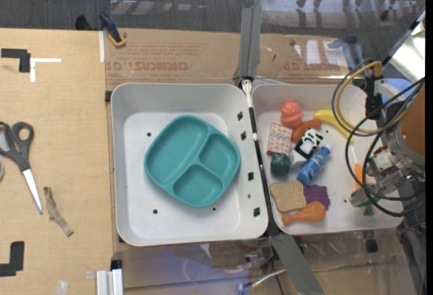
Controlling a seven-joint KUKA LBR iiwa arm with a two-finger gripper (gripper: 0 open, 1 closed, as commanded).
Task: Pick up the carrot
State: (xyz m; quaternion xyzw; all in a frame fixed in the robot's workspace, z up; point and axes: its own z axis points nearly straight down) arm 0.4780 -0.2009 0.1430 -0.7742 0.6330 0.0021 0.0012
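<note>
1. Arm (413,131) in from right edge, over right side of right bin (338,224). Only the grey wrist section is in frame.
2. Yellow and black cables (352,107) looped off wrist, hanging over right part of that bin.
3. Gripper (374,185) low over bin's right side, pointing down and left. Can't tell how far it is open: cables and metal hardware in the way.
4. Carrot (356,172) looks to be the orange sliver just left of gripper, with a green bit (367,208) nearer. Mostly covered, can't tell if touching or gripped.
5. Rest of right bin, left half: pink piece (291,113) far, banana (330,119) right of it, orange-red piece (308,130) between, printed card (279,139), green lump (280,164), blue bottle (314,164), purple piece (316,193), bread slice (287,196), drumstick (303,214) nearest.
6. Left bin (125,172) holds 1 teal plate (193,161) with 3 compartments, sitting at a slant.
7. Pale wood bench (54,118) left of bins, with scissors (21,158) and black tape marks (17,58).
8. Cardboard sheet (169,57) beyond bins, blue clamp (111,28) on its left corner. Dark floor beyond.
</note>
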